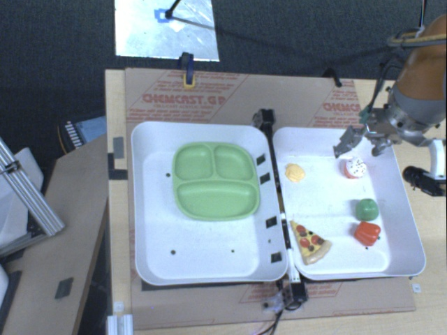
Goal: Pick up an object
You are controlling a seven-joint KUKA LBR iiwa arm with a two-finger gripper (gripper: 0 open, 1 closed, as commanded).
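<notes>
The right bin [328, 264] holds several toy foods. A white cupcake with sprinkles [355, 167] lies near its far right. A yellow piece [295, 173] sits at its left side. A green ball [367, 209] and a red pepper [367, 233] lie on the right, one below the other. A pizza slice [310, 241] rests near the front left corner. My gripper [363, 142] hangs above the bin's far right part, just above the cupcake, its fingers spread open with nothing between them.
The left bin [150, 257] carries a green divided plate [215, 181]. A black clamp ridge [274, 187] runs between the bins. A silver sheet [166, 19] lies beyond the bench. Metal framing [24, 194] stands at the left.
</notes>
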